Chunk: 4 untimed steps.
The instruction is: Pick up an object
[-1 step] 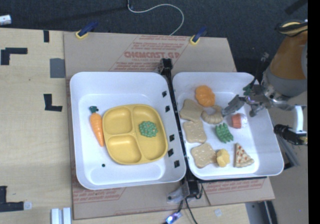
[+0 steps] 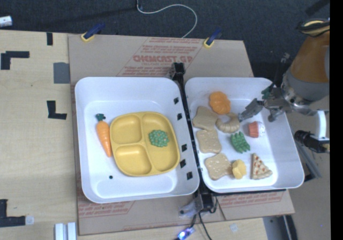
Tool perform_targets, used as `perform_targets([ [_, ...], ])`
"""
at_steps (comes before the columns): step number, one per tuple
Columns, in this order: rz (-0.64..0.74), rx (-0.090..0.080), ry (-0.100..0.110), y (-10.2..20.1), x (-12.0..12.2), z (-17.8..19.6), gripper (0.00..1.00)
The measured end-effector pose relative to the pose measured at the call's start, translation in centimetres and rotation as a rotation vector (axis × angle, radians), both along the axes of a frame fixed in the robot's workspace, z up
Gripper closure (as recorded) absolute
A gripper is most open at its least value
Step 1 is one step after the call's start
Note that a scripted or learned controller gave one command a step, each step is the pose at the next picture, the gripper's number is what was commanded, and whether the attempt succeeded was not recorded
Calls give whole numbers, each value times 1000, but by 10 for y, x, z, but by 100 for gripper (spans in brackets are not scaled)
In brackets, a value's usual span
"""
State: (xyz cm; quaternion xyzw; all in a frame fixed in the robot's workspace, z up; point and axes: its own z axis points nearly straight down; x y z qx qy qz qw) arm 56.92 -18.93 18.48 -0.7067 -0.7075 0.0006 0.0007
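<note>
Toy food crowds the right bin (image 2: 278,177): an orange (image 2: 219,102) at the far side, a pale curved piece (image 2: 229,124) just near of it, three bread slices (image 2: 208,141) down the left wall, a green vegetable (image 2: 240,142), a small red piece (image 2: 254,129), a yellow chunk (image 2: 238,169) and a pizza wedge (image 2: 260,167) by the near rim. Open white floor remains along the right wall. The tool (image 2: 260,111) hangs over the red piece, fingers spread, gripping nothing. In the left bin (image 2: 88,180), a carrot (image 2: 103,134) lies beside a yellow divided plate (image 2: 140,145) carrying a green piece (image 2: 158,137), with bare margin all around.
</note>
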Motion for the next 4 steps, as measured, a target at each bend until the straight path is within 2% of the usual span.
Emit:
perform_targets([
  [1,1,-2,1,-1,9,-53,0],
  [2,-3,-4,-15,-2,13,-97,0],
  [3,1,-1,-20,0,16,-80,100],
  [4,0,-1,-4,-5,20,-36,100],
])
